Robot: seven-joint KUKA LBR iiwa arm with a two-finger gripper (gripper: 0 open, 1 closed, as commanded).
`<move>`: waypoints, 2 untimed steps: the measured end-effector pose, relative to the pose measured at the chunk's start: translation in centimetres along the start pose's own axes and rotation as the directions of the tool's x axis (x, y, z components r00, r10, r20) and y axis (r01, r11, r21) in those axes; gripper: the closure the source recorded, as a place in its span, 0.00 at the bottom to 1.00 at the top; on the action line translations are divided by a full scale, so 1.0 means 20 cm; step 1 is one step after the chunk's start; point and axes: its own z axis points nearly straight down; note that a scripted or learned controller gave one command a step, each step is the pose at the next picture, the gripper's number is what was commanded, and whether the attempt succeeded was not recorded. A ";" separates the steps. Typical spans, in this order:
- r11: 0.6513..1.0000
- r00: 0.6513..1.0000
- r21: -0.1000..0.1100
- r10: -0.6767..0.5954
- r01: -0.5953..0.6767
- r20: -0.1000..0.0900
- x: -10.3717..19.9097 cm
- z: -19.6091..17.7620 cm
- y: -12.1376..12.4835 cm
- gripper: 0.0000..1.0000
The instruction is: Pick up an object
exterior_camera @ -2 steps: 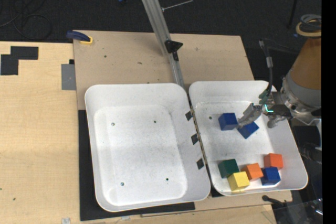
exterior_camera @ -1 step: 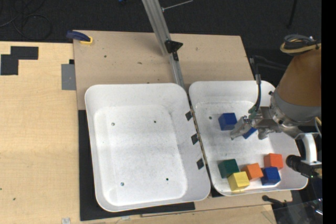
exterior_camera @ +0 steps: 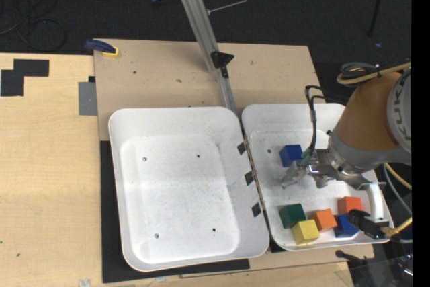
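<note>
Looking down from the overhead camera: the grey arm with its orange band is reaching in from the right, and its metal two-finger pincer [exterior_camera: 295, 175] sits low inside the right-hand shallow white plastic bin [exterior_camera: 269, 124]. The finger tips look spread, with nothing between them, so I call it released and empty. The pick is not made yet; the whole job of closing on something and lifting it is left.

Nearest candidate is the small blue cube [exterior_camera: 291, 154], just above and a touch left of the pincer, close but apart from it. Below the pincer, along the bin's near wall, sits a cluster: a dark green block [exterior_camera: 291, 214], a yellow cube [exterior_camera: 306, 231] just under that, an orange cube [exterior_camera: 325, 218] to its right, then a second blue block [exterior_camera: 345, 225] and a red-orange block [exterior_camera: 350, 203] further right. All look hard, matte and square-edged.

Well off to the pincer's left lies the other white bin [exterior_camera: 134, 128], smooth with rounded corners.
</note>
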 end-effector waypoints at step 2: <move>1.000 1.000 -0.004 0.007 -0.007 0.001 -0.01 0.21 -0.01 1.00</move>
